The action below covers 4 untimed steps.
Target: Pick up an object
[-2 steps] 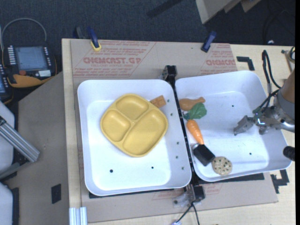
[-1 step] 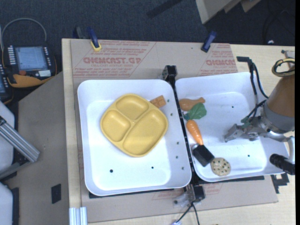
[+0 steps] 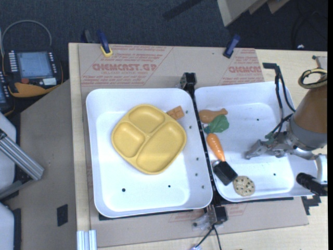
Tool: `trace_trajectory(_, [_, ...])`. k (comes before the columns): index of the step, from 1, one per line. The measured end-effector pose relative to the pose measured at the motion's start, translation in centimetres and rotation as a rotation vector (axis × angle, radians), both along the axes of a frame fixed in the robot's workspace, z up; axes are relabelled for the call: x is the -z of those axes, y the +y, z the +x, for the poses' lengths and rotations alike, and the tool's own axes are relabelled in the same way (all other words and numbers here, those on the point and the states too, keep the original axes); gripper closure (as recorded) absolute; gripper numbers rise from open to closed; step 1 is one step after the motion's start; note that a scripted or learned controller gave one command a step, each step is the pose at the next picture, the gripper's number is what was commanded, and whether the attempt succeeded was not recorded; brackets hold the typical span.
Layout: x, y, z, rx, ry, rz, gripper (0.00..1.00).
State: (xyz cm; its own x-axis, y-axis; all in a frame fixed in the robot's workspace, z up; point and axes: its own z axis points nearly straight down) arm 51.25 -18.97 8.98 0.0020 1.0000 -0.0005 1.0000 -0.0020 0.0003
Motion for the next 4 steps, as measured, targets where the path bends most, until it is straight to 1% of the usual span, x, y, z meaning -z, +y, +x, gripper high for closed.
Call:
trace_trajectory(1, [-1.6, 0.3, 0.6, -0.004, -0.014, 0.004, 1.0])
trace_trajectory(2, [-7.6, 1.1, 0.5, -0.004, -0.007, -0.003, 1.0])
trace_trajectory(3, [-13.3, 2.0, 1.1, -0.005, -0.008, -0.003, 1.0])
trace_trajectory(4, [-16.3, 2.0, 1.2, -0.004, -0.006, -0.002, 1.0])
